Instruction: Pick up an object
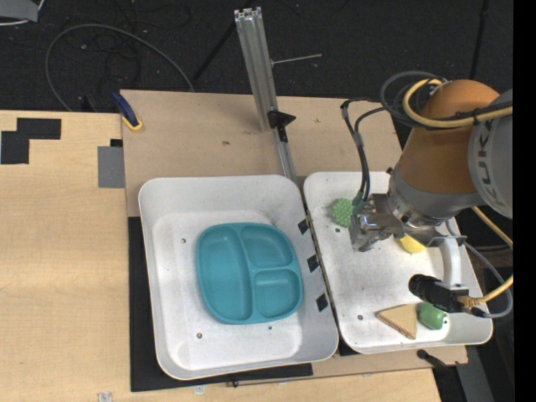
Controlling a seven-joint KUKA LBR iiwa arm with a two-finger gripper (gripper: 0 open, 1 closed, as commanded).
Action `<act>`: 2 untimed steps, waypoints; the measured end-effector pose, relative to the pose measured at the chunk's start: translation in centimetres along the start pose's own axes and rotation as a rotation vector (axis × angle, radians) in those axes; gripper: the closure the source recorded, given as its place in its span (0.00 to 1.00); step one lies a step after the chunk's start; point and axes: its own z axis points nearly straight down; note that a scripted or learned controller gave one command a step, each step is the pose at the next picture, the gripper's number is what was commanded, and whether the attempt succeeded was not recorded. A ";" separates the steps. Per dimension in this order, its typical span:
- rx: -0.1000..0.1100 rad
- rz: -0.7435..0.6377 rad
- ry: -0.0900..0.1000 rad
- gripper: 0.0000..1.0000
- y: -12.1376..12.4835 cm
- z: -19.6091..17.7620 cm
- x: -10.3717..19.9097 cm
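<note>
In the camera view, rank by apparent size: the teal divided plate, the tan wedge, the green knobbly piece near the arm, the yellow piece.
1. Teal divided plastic plate, by far the largest.
2. Tan wooden wedge.
3. Green knobbly piece and yellow piece: both partly hidden by the arm, so unranked.

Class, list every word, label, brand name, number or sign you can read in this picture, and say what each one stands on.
"KU": large dark letters, cut off at the picture's edge, on the grey arm beside its orange band.
No other text can be read: the teal divided plate, the two white bins, the bench and the metal post show no lettering.
</note>
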 end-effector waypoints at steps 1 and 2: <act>0.001 -0.001 0.000 1.00 -0.1 -0.1 5.2; 0.001 -0.001 0.000 1.00 1.1 -0.7 10.4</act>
